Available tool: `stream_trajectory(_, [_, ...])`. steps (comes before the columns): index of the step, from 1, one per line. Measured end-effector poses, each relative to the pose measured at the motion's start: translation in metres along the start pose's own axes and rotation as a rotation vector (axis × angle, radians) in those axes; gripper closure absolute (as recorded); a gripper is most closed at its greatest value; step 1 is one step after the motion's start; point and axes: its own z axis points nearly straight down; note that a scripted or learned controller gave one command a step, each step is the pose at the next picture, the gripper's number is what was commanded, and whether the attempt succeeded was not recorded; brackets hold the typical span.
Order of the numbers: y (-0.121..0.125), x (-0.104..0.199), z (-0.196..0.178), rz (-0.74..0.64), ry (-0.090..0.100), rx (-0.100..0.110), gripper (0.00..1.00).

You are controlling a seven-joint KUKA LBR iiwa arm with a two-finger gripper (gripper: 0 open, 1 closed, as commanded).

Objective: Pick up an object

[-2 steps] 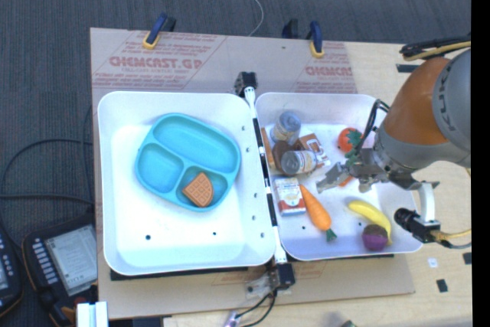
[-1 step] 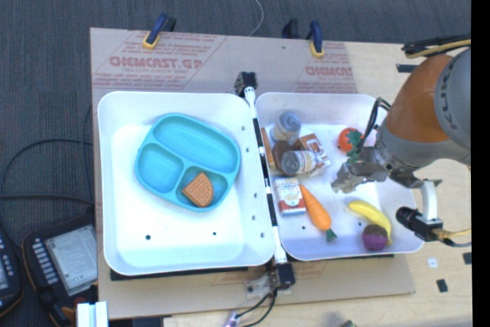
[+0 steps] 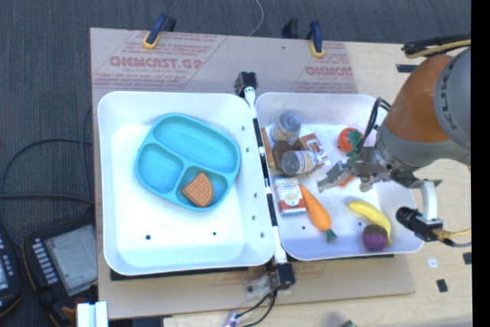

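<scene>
Camera view, right bin: gripper low over middle of bin, fingers pointing left, tips looking slightly apart, nothing visible between them. Carrot just below-left of fingertips, near but not touching; long axis diagonal, blunt end up-left beside small red-and-white carton, green tip down-right. Tipped can close on upper-left side, long axis roughly left-right. Banana and purple fruit further toward front right corner, below wrist. Tomato above gripper. Left bin: blue divided plate carrying waffle piece. Judgement: carrot nearest candidate; short move down-left, fingers turned across its diagonal.
</scene>
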Motion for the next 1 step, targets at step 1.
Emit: stream_trajectory(1, [0.0000,0.0007,-0.0067,-0.001,0.001,0.004,1.00])
